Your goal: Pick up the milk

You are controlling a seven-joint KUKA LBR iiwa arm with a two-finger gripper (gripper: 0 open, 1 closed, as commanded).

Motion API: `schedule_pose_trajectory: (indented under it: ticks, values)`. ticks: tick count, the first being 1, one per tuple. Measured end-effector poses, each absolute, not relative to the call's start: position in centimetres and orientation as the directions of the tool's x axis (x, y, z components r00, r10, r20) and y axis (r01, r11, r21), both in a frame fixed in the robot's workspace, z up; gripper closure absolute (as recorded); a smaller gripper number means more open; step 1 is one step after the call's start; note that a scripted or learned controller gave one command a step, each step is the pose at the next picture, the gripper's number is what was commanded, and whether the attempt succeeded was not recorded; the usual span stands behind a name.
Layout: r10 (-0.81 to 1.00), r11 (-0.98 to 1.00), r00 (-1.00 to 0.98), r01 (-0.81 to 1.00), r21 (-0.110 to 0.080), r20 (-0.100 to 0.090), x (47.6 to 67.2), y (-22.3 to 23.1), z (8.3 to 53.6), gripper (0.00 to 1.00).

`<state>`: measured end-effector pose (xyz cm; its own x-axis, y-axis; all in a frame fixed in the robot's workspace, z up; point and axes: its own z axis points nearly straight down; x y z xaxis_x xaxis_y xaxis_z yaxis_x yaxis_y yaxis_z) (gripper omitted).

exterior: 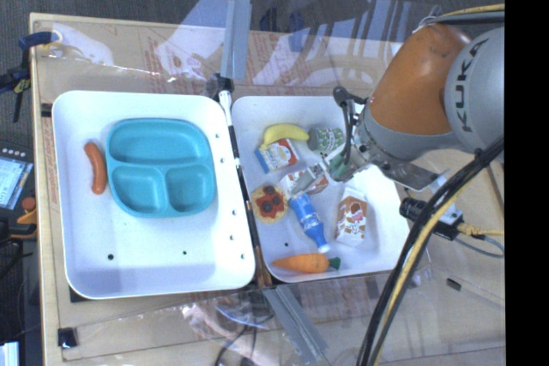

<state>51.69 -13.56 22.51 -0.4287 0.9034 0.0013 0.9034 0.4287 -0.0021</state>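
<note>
Milk carton (pixel 352 219) near right bin's (pixel 249 120) right edge — apart from bottle (pixel 307 221).

Around my gripper (pixel 340 169) the right bin (pixel 390 257) is crowded: banana (pixel 286 133), blue bottle (pixel 307 221), cartons; its right edge stays bare.

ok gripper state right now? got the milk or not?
Gripper: low in the right bin, beside a small carton; open or closed cannot be told, and no item is seen between its fingers.
</note>
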Motion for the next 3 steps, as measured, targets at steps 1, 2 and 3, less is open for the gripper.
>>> schedule_pose_trajectory:
  ticks: [1,2,3]
  values:
    - [0.928,0.373,-0.373,0.928,-0.001,0.001,57.2,-16.0,9.2,0.00]
    - [0.902,0.431,-0.431,0.902,-0.001,0.000,60.2,-12.1,9.2,0.00]
    - [0.905,0.425,-0.425,0.905,-0.004,0.003,64.5,-13.1,9.0,0.00]
